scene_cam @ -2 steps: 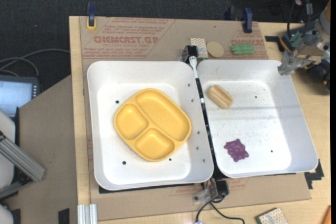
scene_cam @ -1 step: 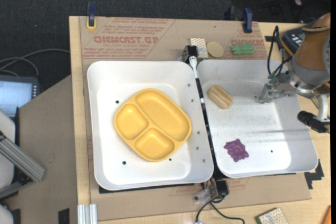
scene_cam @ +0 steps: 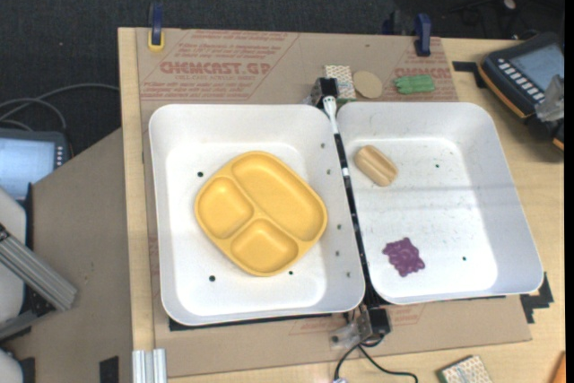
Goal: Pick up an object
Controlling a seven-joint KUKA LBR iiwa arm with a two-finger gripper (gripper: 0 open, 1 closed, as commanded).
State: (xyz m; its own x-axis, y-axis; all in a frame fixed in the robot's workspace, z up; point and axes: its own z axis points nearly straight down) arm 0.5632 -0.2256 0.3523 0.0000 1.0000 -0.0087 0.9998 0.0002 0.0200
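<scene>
Two white bins on the tabletop (scene_cam: 224, 67), three loose items.
Yellow divided plate (scene_cam: 260, 213) fills left bin (scene_cam: 170, 193); right bin (scene_cam: 484, 193) holds tan bread roll (scene_cam: 376, 165) near its upper-left corner, purple grape bunch (scene_cam: 404, 256) lower down, details blurred.

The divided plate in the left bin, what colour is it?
Yellow: the divided plate shows plainly in the camera view.

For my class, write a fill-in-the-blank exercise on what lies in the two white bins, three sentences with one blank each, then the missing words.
1. The yellow divided plate lies in the ____ bin.
2. The purple grape bunch lies in the right bin, nearer the camera than the tan ____.
3. The plate has ____ compartments.

Missing words: left; bread roll; three
</scene>
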